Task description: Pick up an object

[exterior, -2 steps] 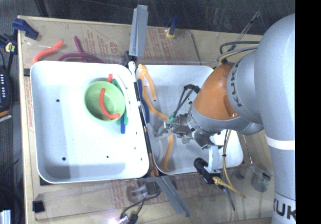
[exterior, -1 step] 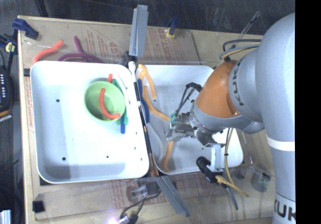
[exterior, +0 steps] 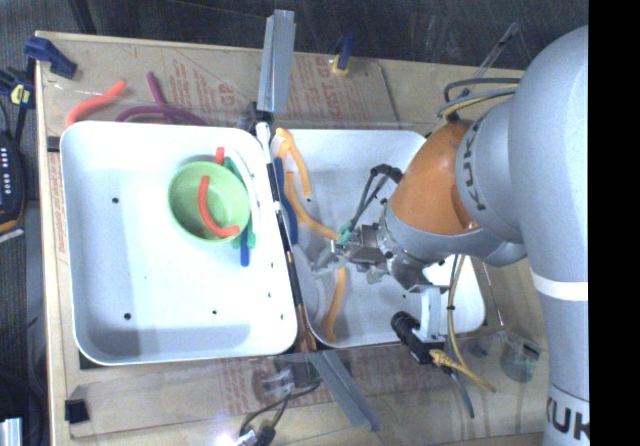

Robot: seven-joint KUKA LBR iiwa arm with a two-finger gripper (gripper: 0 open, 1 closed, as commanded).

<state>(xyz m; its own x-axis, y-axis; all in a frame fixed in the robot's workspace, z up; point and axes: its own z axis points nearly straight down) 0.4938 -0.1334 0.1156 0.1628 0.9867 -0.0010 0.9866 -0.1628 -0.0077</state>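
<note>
Bench inventory, seen from above at a slant.

Left shallow white plastic bin [exterior: 110,264]: holds a round light-green plastic bowl [exterior: 208,202] near its right wall, with a curved red strip [exterior: 212,214] draped across the bowl and a short blue stick [exterior: 245,249] just beside its lower rim. These lie well apart from the arm.

Right shallow white plastic bin [exterior: 340,149]: holds long orange flexible pieces [exterior: 292,179] along its left wall and another orange piece [exterior: 338,296] lower down, the likely candidates for picking.

Grey arm with orange band [exterior: 440,184]: reaches in from the right and hangs low over the right bin, presumably to work among the orange pieces.

Two-finger gripper [exterior: 345,252]: sits close above the bin floor, near the lower orange piece. Whether it grips anything cannot be told; the wrist and cabling mask it.
</note>
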